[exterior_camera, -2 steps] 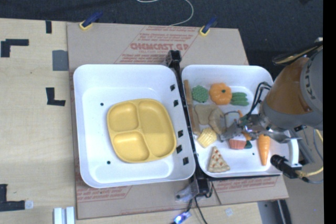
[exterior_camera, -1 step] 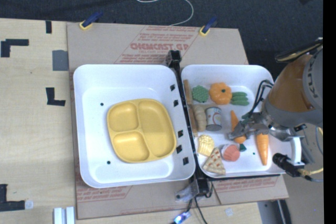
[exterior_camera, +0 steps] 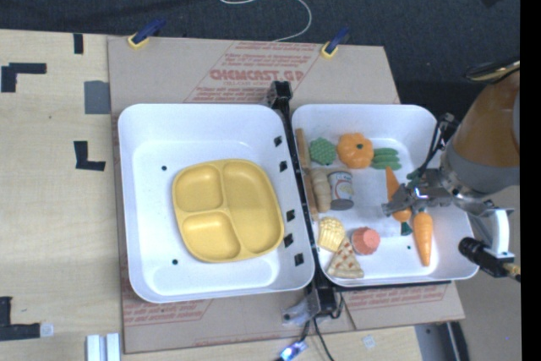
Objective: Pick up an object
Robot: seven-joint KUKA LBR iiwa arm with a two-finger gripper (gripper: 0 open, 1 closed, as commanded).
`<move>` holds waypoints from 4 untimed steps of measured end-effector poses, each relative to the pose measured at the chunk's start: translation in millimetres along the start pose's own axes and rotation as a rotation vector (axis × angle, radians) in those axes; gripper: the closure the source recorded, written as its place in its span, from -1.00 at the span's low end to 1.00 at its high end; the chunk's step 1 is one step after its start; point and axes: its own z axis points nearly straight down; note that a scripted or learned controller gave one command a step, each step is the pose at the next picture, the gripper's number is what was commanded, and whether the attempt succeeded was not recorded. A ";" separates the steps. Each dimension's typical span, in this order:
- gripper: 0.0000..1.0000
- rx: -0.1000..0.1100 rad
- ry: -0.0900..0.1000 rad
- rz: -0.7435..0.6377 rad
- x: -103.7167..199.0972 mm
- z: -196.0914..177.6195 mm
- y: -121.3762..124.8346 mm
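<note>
The bench carries two shallow white bins side by side: the left bin [exterior_camera: 135,207] holds a yellow divided plate [exterior_camera: 226,210], and the right bin [exterior_camera: 372,116] holds all the small toy food, so that is where a pick has to happen. The arm [exterior_camera: 490,139], grey with its orange band, comes in over the right bin's right wall, and its gripper [exterior_camera: 409,203] sits low over the right part of that bin. Whether the jaws are released or clenched cannot be told from this slanted view, and nothing is seen held between them. The nearest thing is the carrot [exterior_camera: 423,239], just beside and below the gripper in the picture, lying with its long axis running up and down the frame, roughly along the bin's right wall; a second orange strip [exterior_camera: 391,182] lies just above the gripper, partly hidden by it. My judgement is that the carrot is the likely target, and that a grasp would do best closing across its narrow width. Further left and well apart lie an orange pumpkin [exterior_camera: 356,150], a green leafy piece [exterior_camera: 321,151], a small can [exterior_camera: 341,189], a red round piece [exterior_camera: 366,241] and a corn cob [exterior_camera: 330,232]
</note>
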 end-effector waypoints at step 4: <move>1.00 0.004 0.002 -0.007 114.5 -53.4 46.6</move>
